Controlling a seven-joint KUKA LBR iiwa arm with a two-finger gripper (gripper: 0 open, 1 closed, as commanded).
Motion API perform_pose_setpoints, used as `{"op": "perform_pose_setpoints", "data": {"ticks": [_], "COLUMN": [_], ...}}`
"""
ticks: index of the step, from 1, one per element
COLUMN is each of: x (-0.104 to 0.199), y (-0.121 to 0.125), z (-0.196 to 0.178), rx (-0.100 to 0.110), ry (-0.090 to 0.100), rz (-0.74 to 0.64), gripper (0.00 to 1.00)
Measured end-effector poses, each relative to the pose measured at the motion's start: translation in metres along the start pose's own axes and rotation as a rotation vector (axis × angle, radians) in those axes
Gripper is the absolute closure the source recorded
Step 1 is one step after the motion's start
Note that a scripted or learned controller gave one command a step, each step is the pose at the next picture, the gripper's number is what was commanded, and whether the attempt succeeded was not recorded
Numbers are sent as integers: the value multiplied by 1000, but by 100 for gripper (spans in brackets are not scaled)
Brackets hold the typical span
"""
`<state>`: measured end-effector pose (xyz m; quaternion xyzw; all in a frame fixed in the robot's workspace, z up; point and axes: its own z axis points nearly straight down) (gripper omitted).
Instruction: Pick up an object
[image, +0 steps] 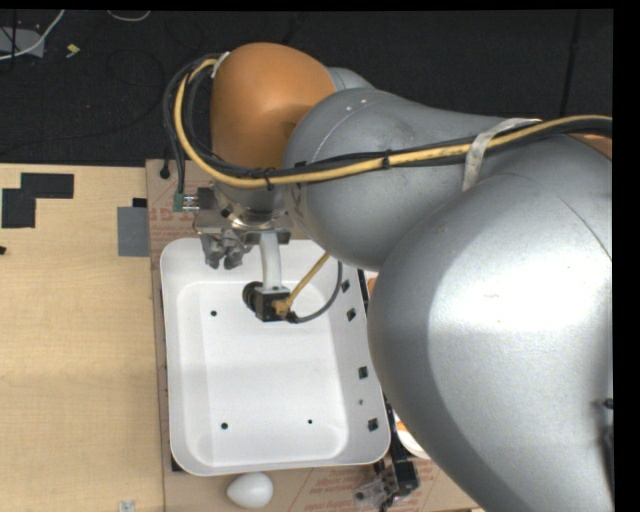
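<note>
The one loose thing I can make out is a small white egg-shaped object (250, 490). It lies on the bench outside the bin, just beyond the rim farthest from the gripper. The whole length of the bin lies between it and the gripper, so the two are well apart. Its lower edge sits close to the picture's bottom border, and what it is made of is hard to judge.

The gripper (226, 255) hangs over the bin's (185, 400) far corner, close above the rim there. It is a tangle of grey metal seen from above, and I cannot tell whether it is spread or closed. Nothing can be seen held in it.

Behind the gripper rises the orange band (260, 100). From there the arm (480, 300) swells out to the gripper's side and toward the camera, covering most of what lies on that side. Under its lower edge a pale sliver (408, 440) peeks out, too little of it to name. Near that, a dark cluttered bit (398, 482) is cut off at the bottom border. The bench (70, 330) stretches away on the gripper's other side, tan with a few dark patches.
</note>
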<state>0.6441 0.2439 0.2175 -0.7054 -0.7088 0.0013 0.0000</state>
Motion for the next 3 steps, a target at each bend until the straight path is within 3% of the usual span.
{"op": "perform_pose_setpoints", "data": {"ticks": [1, 3], "x": [0, 1], "y": [0, -1], "z": [-17, -7], "rx": [-1, 3], "ry": [1, 0], "rz": [-1, -5], "gripper": [100, 100]}}
